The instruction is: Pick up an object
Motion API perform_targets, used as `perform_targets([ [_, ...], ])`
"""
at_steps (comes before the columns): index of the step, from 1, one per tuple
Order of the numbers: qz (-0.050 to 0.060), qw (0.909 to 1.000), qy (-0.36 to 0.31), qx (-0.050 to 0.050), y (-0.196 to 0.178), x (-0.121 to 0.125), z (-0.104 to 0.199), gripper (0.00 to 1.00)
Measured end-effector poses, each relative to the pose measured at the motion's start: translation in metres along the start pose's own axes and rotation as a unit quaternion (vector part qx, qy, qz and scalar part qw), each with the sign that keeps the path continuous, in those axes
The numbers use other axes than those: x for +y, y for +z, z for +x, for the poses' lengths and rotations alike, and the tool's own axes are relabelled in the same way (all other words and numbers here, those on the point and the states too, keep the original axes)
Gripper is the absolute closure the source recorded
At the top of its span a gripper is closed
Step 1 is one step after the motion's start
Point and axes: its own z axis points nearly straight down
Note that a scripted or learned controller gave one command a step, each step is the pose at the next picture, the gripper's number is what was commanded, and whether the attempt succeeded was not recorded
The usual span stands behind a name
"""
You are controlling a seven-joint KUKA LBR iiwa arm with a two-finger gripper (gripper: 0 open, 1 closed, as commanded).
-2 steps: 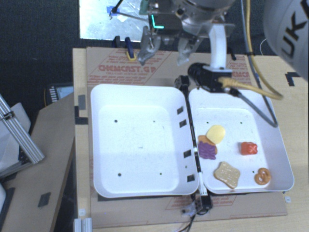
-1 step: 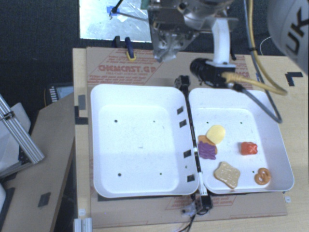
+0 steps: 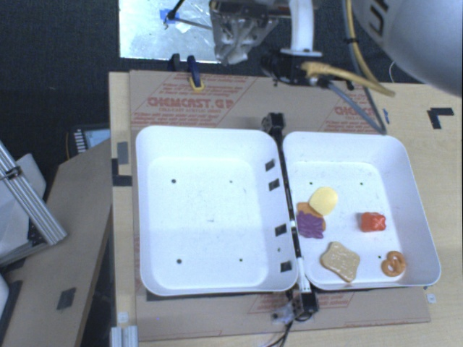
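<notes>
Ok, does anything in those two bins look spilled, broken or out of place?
Nothing stands out. The yellow piece, purple piece, red piece, toast slice and pretzel lie loosely in the right bin, all inside its rim.

Two shallow white bins side by side: left bin [image 3: 202, 212] below the gripper [image 3: 233, 50], right bin [image 3: 347, 173] below and to its right, joined along a seam set with black clips [image 3: 274, 186]. Brown cardboard sheet [image 3: 231, 101] printed CHEMCAST, under both bins, top edge just below the gripper; blue clamp [image 3: 193, 69] near its left. Shiny foil panel [image 3: 152, 16] left of the gripper; aluminium rail [image 3: 30, 202] well apart, lower left
</notes>
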Motion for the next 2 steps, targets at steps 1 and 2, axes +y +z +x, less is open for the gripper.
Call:
perform_targets([
  [1, 0.000, 1.0000, -0.003, 0.001, -0.004, -0.078, 0.001, 1.00],
  [2, -0.001, 1.0000, 0.001, 0.000, -0.001, 0.004, -0.001, 1.00],
])
